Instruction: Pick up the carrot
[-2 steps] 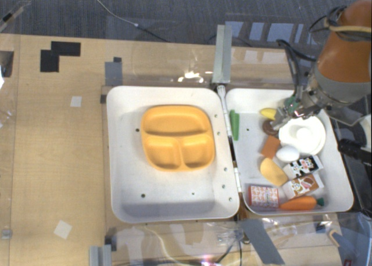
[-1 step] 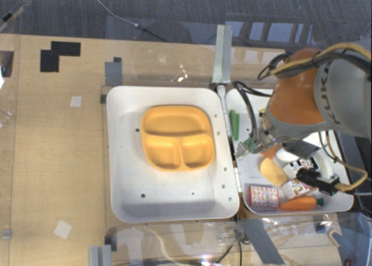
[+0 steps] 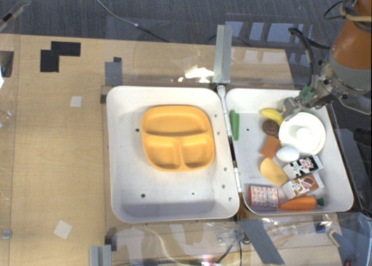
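Nearest the bottom edge of the frame we see the carrot [image 3: 298,203], lying on its side in the lower right corner of the right bin [image 3: 343,192], its green end pointing right. Just left of it, touching, sits a small red and white packet [image 3: 263,197], and just above it two little cartons [image 3: 303,184] lean together. Above those we find a pale yellow wedge [image 3: 272,171], a white egg [image 3: 286,154], an orange block [image 3: 270,145] and a brown round piece [image 3: 270,126]. A white bowl [image 3: 302,132] stands toward the upper right of that bin, with a banana [image 3: 271,115] at its upper left and a green stick [image 3: 234,123] by the bin's left wall. In the left bin [image 3: 125,160] we see a yellow sectioned tray [image 3: 177,137]. Farthest up, at the right edge, the arm [image 3: 354,47] hangs over the bin's upper right corner, the gripper [image 3: 303,97] just above the bowl's rim, well apart from the carrot; we cannot tell how it is set.
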